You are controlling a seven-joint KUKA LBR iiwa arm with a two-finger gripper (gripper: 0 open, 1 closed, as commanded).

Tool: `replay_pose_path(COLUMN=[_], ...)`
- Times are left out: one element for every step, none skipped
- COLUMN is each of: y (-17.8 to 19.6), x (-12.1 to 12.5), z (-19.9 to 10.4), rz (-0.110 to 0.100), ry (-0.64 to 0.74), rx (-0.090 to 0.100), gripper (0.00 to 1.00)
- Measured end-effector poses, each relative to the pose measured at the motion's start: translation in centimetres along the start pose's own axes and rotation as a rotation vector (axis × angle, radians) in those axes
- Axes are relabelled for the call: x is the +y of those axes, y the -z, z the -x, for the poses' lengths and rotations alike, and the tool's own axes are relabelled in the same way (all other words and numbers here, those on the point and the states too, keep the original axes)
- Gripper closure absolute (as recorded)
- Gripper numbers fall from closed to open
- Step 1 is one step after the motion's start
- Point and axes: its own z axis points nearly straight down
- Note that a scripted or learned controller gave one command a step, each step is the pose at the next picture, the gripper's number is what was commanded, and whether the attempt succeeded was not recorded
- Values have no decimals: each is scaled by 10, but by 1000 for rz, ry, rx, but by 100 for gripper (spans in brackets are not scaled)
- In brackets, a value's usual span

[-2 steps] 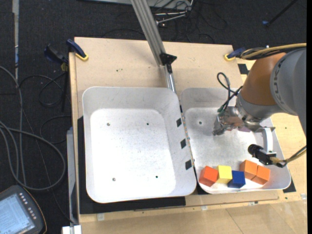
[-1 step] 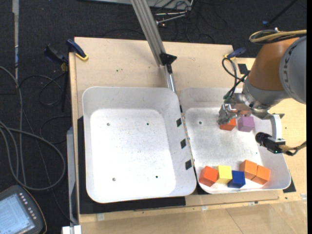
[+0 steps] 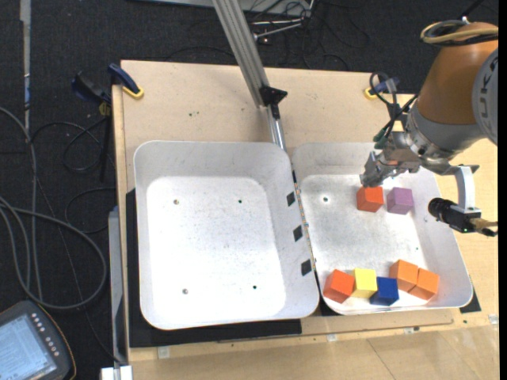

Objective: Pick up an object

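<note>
Look to the right-hand shallow white bin (image 3: 451, 248) on your pale wooden worktop (image 3: 198, 101): that is where all the blocks sit. The grey arm with its orange band (image 3: 455, 77) reaches in from the right and bends down over the bin's far half. Its pincer (image 3: 379, 176) hangs low at the upper middle of that bin, directly above and seemingly touching the top edge of an orange-red cube (image 3: 370, 199). You cannot tell from this angle whether the pincer is spread or closed, because the wrist body hides its tips, and nothing is visibly held between them.

Just beside the orange-red cube, on its right and almost touching it, lies a small purple cube (image 3: 400, 200). Both rest on the bin floor.

Along the near rim of the same bin you have a cluster of five more blocks. From left to right: an orange cube (image 3: 340, 284), a yellow cube (image 3: 364, 282) pressed against it, a blue cube (image 3: 386, 291) set slightly nearer the rim, then two orange blocks (image 3: 415, 278) side by side, touching one another. This group lies well apart from the pair under the pincer.

The left-hand shallow white bin (image 3: 210, 236) stands beside it, their rims overlapping in the middle. A slanted grey metal pole (image 3: 242, 38) crosses the worktop's far edge.
</note>
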Motion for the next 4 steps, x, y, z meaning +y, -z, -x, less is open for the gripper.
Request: replay_pose_path(y=[16,24,28,12], x=[1,1,4,-4], z=[0,-59,-117,-168], rz=[-4,-6,-6,-10], ry=[-1,5,6,4], rx=[0,3,3,3], gripper=[100,100,100,100])
